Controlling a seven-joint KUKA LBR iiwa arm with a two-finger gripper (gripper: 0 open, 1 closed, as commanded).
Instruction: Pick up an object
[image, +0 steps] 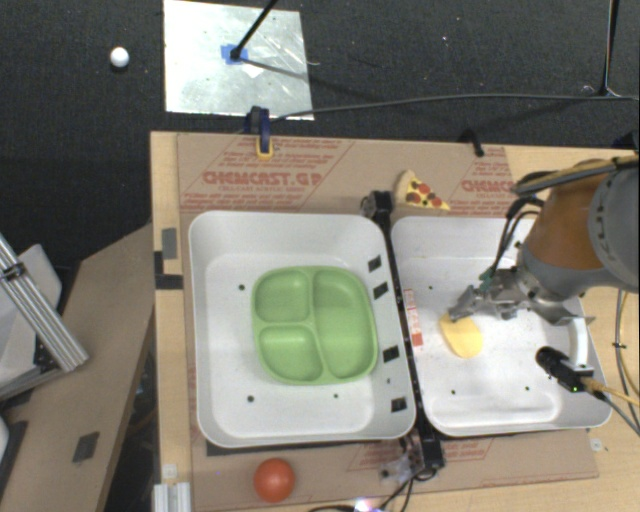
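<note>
1. Tool (470, 304) is low in the right bin (500, 415), arm in from the right. Grip state: can't tell.
2. Yellow object (463, 336) lies on the bin floor just in front of the tool, slightly left. Touching or not: can't tell.
3. The bin's left wall is near the tool's left. Open white floor runs to the near and far rims.
4. Past that wall, the left bin (215, 300) holds a green divided plate (313, 325), well apart from the tool.
5. On the desk (110, 350): pizza-slice toy (422, 192) beyond the far rim, and red ball (274, 479) by the left bin's near edge.
</note>
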